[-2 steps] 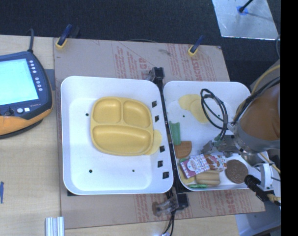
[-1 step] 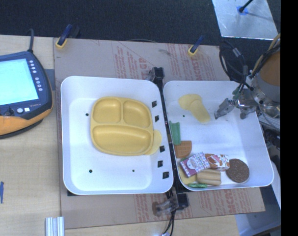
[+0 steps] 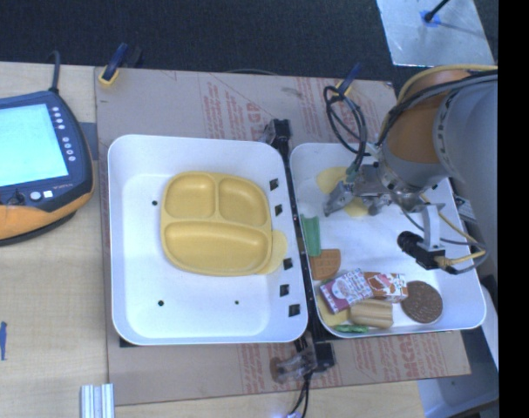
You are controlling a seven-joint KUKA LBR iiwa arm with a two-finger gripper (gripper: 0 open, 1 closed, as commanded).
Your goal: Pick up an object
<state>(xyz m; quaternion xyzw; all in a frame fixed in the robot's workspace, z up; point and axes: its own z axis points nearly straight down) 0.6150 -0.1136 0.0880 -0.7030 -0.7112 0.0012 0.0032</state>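
My gripper (image 3: 344,197) hangs low over the far part of the right bin (image 3: 460,277), right above a flat yellow piece (image 3: 329,180) that shows on both sides of it. I cannot tell whether it touches that piece. Along the bin's left wall lies a green stick (image 3: 310,233), with a brown cracker (image 3: 325,264) below it. A red and white snack packet (image 3: 364,287), a tan roll (image 3: 369,315) and a round brown cookie (image 3: 422,302) lie at the near edge.
The left bin (image 3: 133,303) holds a yellow divided plate (image 3: 217,223). A teach pendant (image 3: 33,168) with a lit screen rests on the bench at far left. Cables and black clips run along the divider between the bins (image 3: 290,233).
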